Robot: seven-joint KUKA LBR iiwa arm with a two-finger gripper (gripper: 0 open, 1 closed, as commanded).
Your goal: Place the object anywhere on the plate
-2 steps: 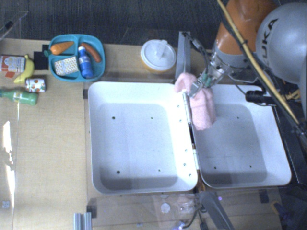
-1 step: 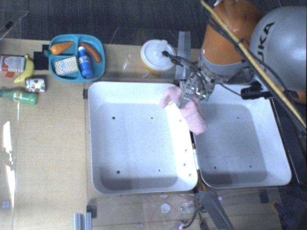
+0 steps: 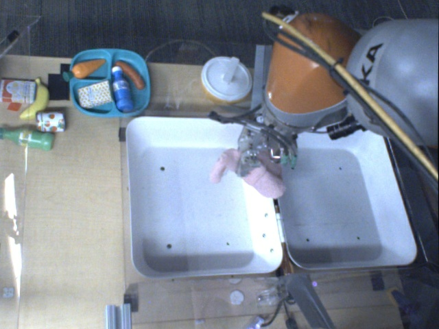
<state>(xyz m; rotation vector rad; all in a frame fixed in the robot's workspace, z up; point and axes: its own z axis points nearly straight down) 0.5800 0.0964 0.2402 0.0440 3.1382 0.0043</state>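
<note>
A pink soft object (image 3: 255, 177) hangs at the right edge of the left white bin (image 3: 171, 252), partly over the rim shared with the right bin (image 3: 343, 245). My gripper (image 3: 264, 155) sits right on top of it, under the orange wrist band, with the pink material bunched between its fingers. A blue divided plate (image 3: 140, 98) stands on the bench beyond the left bin's far left corner. It holds a toy carrot, a blue bottle, a sausage and a cracker-like piece. The gripper is well to the right of the plate.
A white lidded cup (image 3: 226, 79) stands behind the bins, between plate and arm. At the bench's left edge lie a banana (image 3: 34, 101), a small carton (image 3: 17, 90), a can (image 3: 49, 120) and a green bottle (image 3: 27, 138).
</note>
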